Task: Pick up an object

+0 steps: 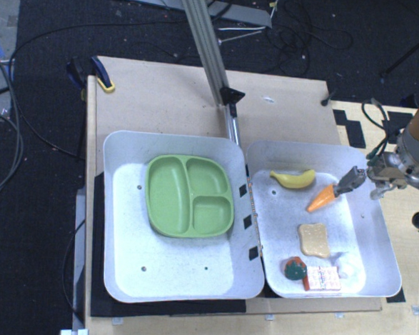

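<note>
In the right bin [383,240] lie a yellow banana [293,178], an orange carrot [321,198], a slice of toast [314,240], a red and green toy fruit [295,269] and a small red and white box [323,278]. My gripper [364,185] hangs over the bin's upper right part, open. Its dark left finger [350,181] sits just at the carrot's upper end. Nothing is between the fingers.
The left bin [117,264] holds a green divided plate [190,196]. A metal pole [207,45] slants down from the top to the gap between the bins. Bare bench [164,95] lies behind both bins.
</note>
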Available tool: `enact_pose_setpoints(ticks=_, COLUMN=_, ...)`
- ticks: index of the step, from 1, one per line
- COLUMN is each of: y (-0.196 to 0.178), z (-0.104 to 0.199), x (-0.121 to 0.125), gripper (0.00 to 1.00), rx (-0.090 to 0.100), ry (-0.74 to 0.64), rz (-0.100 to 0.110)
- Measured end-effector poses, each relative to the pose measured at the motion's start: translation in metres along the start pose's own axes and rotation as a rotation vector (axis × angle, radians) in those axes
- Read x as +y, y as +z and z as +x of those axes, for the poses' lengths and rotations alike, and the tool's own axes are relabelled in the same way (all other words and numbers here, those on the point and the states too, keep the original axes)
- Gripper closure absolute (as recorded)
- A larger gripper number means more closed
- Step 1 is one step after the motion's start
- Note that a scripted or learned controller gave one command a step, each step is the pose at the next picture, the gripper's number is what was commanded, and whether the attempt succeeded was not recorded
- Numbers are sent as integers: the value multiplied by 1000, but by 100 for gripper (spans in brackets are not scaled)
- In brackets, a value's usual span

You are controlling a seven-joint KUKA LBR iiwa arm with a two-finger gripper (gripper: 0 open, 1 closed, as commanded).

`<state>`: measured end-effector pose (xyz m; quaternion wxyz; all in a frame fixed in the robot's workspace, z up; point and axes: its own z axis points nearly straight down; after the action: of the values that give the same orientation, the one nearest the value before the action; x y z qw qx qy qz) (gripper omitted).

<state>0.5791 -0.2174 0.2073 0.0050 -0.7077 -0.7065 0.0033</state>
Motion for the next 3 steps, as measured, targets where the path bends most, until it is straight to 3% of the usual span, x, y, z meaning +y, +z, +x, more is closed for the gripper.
enact_pose_setpoints(ticks=1, y=-7, z=0, x=3, gripper=0, rx=-3, ry=-3, rz=-12)
enact_pose_setpoints(ticks=3, y=109, z=-2, x=10, gripper=0, rx=-1, ry=-1, rz=-9)
